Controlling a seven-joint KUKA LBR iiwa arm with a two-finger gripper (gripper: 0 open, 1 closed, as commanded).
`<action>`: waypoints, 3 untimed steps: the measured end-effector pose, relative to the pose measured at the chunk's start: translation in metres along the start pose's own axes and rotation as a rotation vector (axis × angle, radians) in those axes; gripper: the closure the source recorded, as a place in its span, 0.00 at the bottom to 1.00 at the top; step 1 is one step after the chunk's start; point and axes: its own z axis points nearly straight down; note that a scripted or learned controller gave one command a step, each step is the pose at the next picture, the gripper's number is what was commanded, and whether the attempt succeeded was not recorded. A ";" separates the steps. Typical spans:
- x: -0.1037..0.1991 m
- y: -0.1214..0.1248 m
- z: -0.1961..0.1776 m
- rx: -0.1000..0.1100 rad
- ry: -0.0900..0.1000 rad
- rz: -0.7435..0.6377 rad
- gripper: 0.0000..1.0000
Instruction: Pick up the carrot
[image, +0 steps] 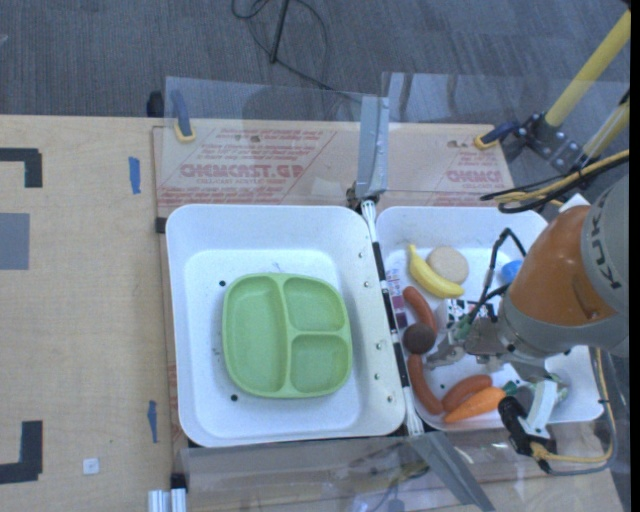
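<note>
Grey carpet behind; wooden desk (80, 300) carries two white bins. Left bin (190, 330) holds one green divided plate (287, 334). Right bin (590, 395) holds toy food: one banana (432, 277), one pale round bun (448, 264), sausages, count unclear, one dark round piece (419, 338), one carrot (480, 403) at near edge. Arm (560, 290) over right bin; tool (480, 340) just above carrot; cannot tell whether clenched or released. Step, by judgement: approach, carrot not yet lifted. Next: lower onto carrot, clear of neighbouring sausage (466, 390).

two white bins (200, 240), one green plate (287, 335), one banana (432, 277), one carrot (478, 403)
</note>
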 end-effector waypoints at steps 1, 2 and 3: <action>-0.016 0.002 0.006 -0.001 0.004 -0.409 0.00; -0.036 0.005 0.006 -0.003 0.002 -0.810 0.00; -0.037 0.006 -0.001 -0.004 0.002 -0.809 1.00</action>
